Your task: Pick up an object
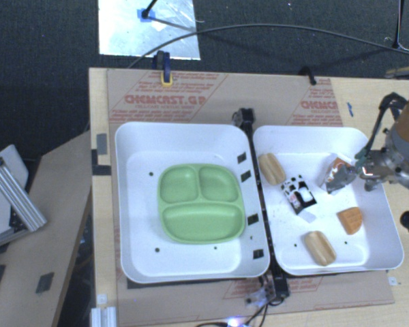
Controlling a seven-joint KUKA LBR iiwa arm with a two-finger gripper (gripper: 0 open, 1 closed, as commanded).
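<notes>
The right white bin [388,251] holds several objects. A tan bread roll [271,167] lies at its left side and a second roll [320,247] near its front. A black and white item [298,193] sits in the middle, and an orange-brown wedge [350,219] to the right of it. A crumpled silvery object [335,176] with a brown-orange top sits at the back right. My gripper [354,172] reaches in from the right and sits low, right against that silvery object. Whether the object is between its jaws is hidden at this angle.
The left white bin [133,203] holds a green divided plate [201,203]. Black clips line the wall where the two bins meet. A cable arcs over the bench behind the bins. The grey arm [402,152] crosses the right bin's right rim.
</notes>
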